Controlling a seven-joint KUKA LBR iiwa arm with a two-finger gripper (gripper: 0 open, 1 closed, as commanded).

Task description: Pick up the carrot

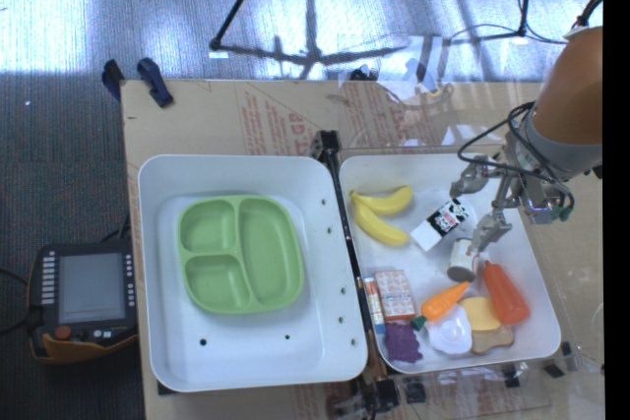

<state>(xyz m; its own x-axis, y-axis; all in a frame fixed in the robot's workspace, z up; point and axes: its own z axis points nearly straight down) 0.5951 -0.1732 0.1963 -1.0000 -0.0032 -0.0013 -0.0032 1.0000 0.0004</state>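
The carrot (445, 300), orange with a green tip, lies in the right bin (547, 310) near its front middle, between a small printed box (394, 295) and an orange bottle (505, 293). My gripper (478, 208) hangs over the bin's upper right part, above and slightly right of the carrot and apart from it. It is open with nothing between its fingers. A small can (461, 261) sits just under the nearer finger, and a panda milk carton (443, 223) lies just to its left.
Two bananas (382, 211) lie at the right bin's left side. Purple grapes (401, 341), a white item (451, 333), a yellow slice (480, 313) and toast (492, 339) crowd its front. The left bin (157, 330) holds a green divided plate (239, 253).
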